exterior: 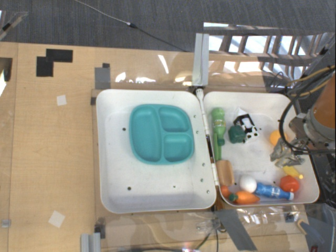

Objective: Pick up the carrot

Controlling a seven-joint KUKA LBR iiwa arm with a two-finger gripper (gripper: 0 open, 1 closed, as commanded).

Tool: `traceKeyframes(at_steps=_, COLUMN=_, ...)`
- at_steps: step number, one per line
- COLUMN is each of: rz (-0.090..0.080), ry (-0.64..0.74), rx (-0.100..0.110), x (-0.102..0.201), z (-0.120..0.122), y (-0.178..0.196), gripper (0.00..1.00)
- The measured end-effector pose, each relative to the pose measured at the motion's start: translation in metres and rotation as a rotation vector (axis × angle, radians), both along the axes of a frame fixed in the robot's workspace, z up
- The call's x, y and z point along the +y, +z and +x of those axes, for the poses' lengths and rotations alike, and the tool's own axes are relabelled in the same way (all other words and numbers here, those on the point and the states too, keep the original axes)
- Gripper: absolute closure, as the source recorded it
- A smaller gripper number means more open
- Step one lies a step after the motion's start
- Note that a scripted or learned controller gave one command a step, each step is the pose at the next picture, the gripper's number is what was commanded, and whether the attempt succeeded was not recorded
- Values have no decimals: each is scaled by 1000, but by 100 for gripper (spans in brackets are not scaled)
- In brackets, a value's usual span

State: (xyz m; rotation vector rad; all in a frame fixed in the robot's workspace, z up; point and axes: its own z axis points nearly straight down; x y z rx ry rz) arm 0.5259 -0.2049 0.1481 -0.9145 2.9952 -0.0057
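Camera view looks down on two white bins side by side, and the carrot (245,197) lies at the near edge of the right bin (262,101), orange with a green end, close to the wall shared with the other bin. Just above it sits a white ball (248,184), and to its right a blue and white tube (274,192) lies flat, its far end meeting a red tomato-like piece (290,183). A tan block (225,172) stands just left of the ball.

Over on the right side, the gripper (286,155) hangs over the right bin, metal fingers pointing down above a small yellow piece (291,170). Whether those fingers are spread or closed, I cannot tell from this angle; nothing is seen between them. The gripper is well apart from the carrot, with the tube and the ball in between.

Further back in the same bin, a green bottle (218,126) lies along the dividing wall, a dark green and black-and-white toy (242,129) sits beside it, and an orange-yellow piece (275,137) rests near the gripper. In the left bin (113,140), a teal divided plate (161,134) lies flat in the middle.
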Motion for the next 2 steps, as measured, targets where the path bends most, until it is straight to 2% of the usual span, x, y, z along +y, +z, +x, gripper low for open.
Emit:
traceKeyframes(at_steps=1, rz=-1, ry=456, rx=4, x=1, z=-2, y=-31, gripper=100)
traceKeyframes(at_steps=2, rz=-5, ry=654, rx=3, x=0, z=-33, y=-13, gripper=100)
